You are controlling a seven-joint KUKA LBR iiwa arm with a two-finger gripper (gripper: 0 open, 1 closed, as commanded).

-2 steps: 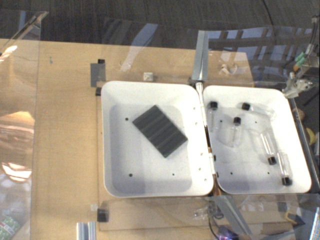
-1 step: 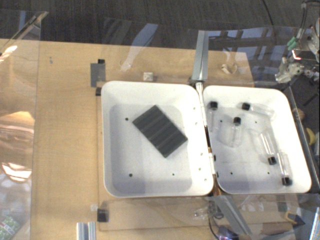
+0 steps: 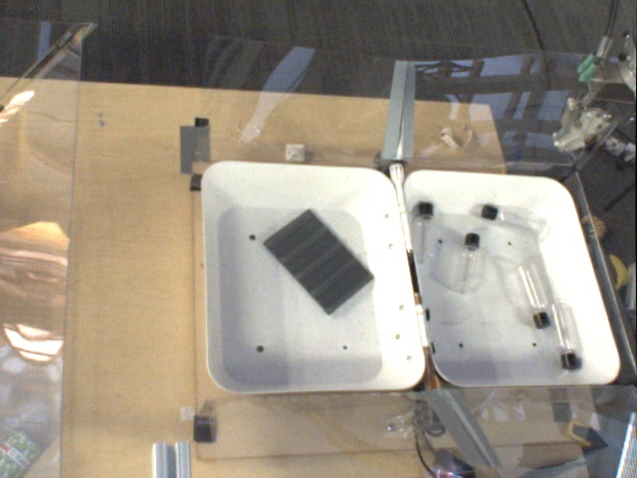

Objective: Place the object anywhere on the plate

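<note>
Clear black-capped vials [image 3: 468, 262] are lying scattered in the right bin [image 3: 498, 345], 3 o'clock of the ribbed plate [image 3: 318, 261] — likely light, slick, breakable, best taken mid-body — while the gripper [image 3: 589, 125] is hanging at 2 o'clock, its grip state impossible to tell.

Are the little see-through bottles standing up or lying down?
Mostly lying down. The bottles in the right bin show their long sides, black caps at one end. Some are too faint to tell.
</note>
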